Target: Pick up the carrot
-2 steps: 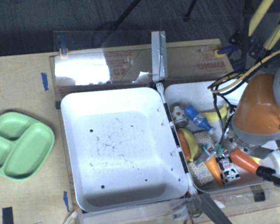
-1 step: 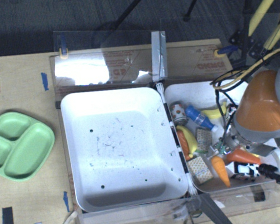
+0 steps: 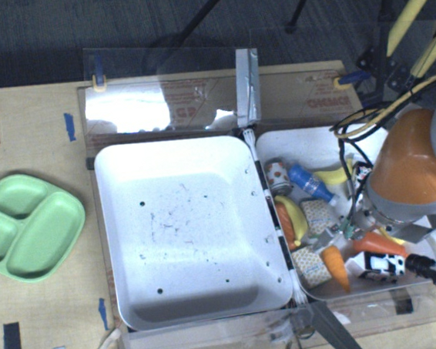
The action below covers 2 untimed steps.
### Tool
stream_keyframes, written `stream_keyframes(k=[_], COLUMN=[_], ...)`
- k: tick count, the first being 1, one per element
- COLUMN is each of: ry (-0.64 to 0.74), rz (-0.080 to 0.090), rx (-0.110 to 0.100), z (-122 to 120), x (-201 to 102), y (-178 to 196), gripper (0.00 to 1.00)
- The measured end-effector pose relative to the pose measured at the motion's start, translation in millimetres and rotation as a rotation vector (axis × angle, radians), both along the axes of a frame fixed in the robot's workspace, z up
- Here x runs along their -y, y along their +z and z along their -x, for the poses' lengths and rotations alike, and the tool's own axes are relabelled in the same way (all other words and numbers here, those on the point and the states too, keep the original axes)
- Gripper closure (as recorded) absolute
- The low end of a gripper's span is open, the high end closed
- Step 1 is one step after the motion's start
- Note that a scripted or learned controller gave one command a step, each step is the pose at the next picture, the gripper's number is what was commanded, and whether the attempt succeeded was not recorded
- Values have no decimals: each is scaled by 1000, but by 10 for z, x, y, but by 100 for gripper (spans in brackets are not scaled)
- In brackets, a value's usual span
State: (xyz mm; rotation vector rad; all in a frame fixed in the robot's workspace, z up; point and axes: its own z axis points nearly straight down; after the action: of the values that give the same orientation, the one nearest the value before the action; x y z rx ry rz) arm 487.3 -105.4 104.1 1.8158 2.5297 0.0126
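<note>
Carrot point(image 3: 335, 267) lies just below-left of our claw point(image 3: 347, 234) (long axis tilted, tip pointing away downward); whether the claw is wide or narrow we cannot tell.

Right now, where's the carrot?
The carrot lies in the right bin, toward its front edge, just right of the wall shared with the left bin. The claw sits just above it.

Orange carrot point(image 3: 336, 267), tilted (tip toward the front), in the right bin.
</note>
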Motion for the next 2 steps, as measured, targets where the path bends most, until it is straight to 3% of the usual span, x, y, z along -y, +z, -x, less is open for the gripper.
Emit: stream_keyframes(k=[1,2], ry=[-99,-100], rz=[-7,-10], rx=[-10,-9], z=[37,31], x=[-12,-20], y=[-129,-34], gripper=[0,100])
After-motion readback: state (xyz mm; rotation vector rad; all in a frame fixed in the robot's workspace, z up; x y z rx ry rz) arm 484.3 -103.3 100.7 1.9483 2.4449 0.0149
